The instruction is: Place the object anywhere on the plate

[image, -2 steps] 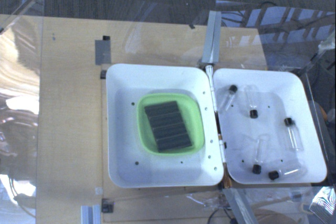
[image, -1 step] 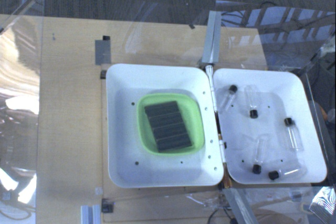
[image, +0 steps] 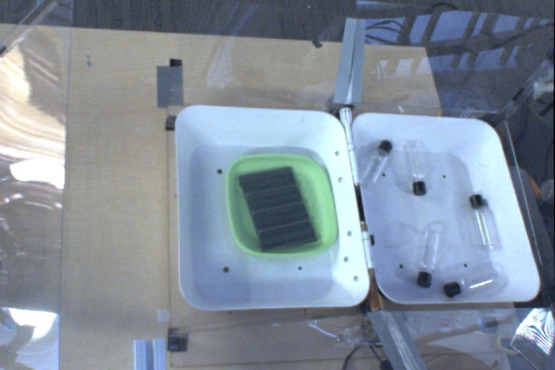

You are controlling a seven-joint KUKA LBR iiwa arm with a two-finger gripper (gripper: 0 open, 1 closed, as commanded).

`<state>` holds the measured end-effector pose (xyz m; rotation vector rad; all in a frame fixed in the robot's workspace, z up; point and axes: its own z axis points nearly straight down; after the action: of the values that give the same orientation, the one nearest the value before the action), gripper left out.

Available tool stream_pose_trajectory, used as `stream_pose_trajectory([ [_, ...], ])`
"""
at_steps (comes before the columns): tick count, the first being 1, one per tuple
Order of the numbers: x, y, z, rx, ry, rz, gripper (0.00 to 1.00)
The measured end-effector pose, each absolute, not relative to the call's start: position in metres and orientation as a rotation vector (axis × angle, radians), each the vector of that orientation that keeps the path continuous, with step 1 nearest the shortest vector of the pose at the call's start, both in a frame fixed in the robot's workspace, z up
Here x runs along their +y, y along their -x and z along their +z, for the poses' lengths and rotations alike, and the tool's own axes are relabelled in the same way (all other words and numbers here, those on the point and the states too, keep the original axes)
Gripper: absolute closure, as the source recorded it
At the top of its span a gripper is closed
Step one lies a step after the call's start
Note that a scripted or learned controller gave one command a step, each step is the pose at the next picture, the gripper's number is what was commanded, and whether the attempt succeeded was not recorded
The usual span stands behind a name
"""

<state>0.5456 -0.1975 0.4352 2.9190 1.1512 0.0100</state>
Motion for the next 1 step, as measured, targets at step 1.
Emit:
stream_pose_trajectory([
  [1, -0.2006, -0.506, 0.4105, 1.031, -2.966, 0.007, 0.0],
])
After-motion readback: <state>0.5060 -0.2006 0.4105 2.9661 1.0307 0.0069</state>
